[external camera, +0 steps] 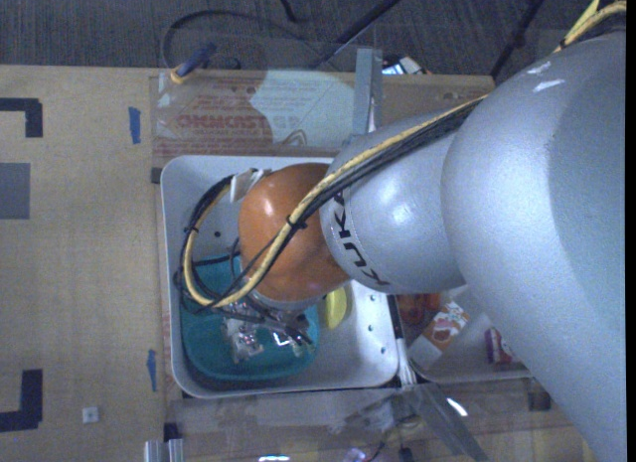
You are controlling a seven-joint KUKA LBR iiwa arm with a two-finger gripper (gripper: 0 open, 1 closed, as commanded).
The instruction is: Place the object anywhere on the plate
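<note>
Arm: a large grey arm comes in from the right of the frame and fills most of the right half; its orange band sits at centre, over the left bin.

Cables: yellow and black cables run along the arm from the upper right and loop down in the left part of the left bin.

Gripper: it hangs below the orange band, low in the frame, directly above the teal plate. Its metal parts are small and blurred, so I cannot tell whether it is open, closed or holding anything.

Plate: a teal plate lies in the lower left part of the left bin, partly hidden by the gripper and the cables.

Object: a small yellow thing peeks out just right of the orange band, lower centre of the frame. It lies on the white bin floor, beside the plate's right edge and to the right of and slightly above the gripper; whether it touches the plate is unclear. The arm hides much of it.

Left bin: white, shallow, centre of the frame, holding the plate and the yellow thing.

Right bin: mostly covered by the arm; a few red, orange and white items show at lower right.

Bench: light wood, with blue and black tape marks on the left.
</note>
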